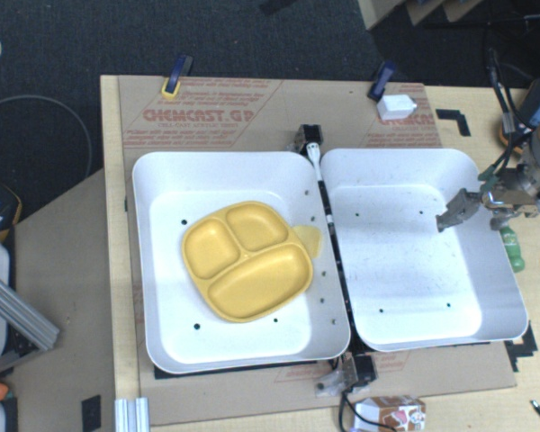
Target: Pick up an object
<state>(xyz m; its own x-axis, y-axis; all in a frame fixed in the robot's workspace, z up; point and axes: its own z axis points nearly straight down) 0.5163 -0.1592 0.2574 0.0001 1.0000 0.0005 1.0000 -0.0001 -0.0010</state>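
At the moment inspected, your gripper point(459, 211) stood over the right edge of the right bin point(414, 331), at the right of the frame. One dark finger point(454, 212) could be seen slanting down and to the left above the bin floor. Whether the pincer was open or closed could not be told from this view, and nothing was seen in its hold.

The only clear object for picking was the yellow divided plate point(246, 260), lying flat in the left bin point(162, 331), left of centre in the frame, with its three compartments facing up. A pale yellow piece point(308, 238) showed just beside its upper right rim; its nature could not be determined. A green item point(511, 247) lay at the right bin's outer right edge, just below the gripper.

Judgement: the step in hand was the approach, with no grasp yet made. You were well apart from the plate, with the wall between the two bins in the way. To do this step well, you would have needed to lift clear of that wall, travel left, and come down over the plate's rim or one of the ridges between compartments, since the broad shallow faces offered nothing to pinch. A plate this flat was likely to slide or tip if caught off-centre.
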